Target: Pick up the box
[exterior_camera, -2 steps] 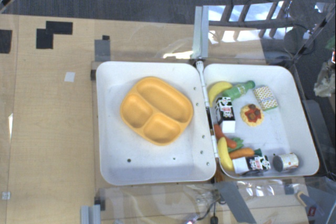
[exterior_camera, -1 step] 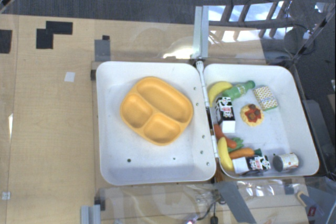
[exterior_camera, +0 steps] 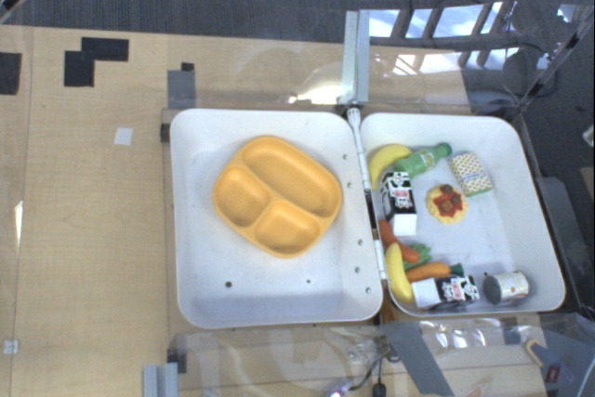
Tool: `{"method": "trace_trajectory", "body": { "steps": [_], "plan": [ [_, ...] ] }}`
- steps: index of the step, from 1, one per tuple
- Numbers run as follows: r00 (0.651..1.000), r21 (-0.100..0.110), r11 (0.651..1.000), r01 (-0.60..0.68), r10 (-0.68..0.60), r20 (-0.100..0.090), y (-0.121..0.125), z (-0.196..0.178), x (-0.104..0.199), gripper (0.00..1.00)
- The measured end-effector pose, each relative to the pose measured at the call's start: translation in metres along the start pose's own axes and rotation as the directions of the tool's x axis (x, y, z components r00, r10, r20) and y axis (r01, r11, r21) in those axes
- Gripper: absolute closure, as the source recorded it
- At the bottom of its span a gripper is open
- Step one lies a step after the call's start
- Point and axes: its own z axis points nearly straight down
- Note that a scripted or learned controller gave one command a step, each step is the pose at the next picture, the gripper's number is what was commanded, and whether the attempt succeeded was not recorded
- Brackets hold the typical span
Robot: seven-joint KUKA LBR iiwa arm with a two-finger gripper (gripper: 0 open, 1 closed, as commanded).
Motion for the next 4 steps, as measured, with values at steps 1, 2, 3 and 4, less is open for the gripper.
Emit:
{"method": "trace_trajectory", "body": {
  "steps": [1, 2, 3, 4],
  "plan": [
    [0.812, -0.001, 0.812, 0.584, -0.584, 0.003, 0.008, -0.001, -0.014, 1.0],
    [0.81, -0.003, 0.81, 0.587, -0.587, 0.018, 0.011, -0.015, -0.014, 1.0],
    [0.807, -0.005, 0.808, 0.589, -0.589, 0.033, 0.013, -0.029, -0.015, 1.0],
    [0.805, -0.007, 0.806, 0.592, -0.591, 0.048, 0.015, -0.043, -0.015, 1.0]
  ]
}}
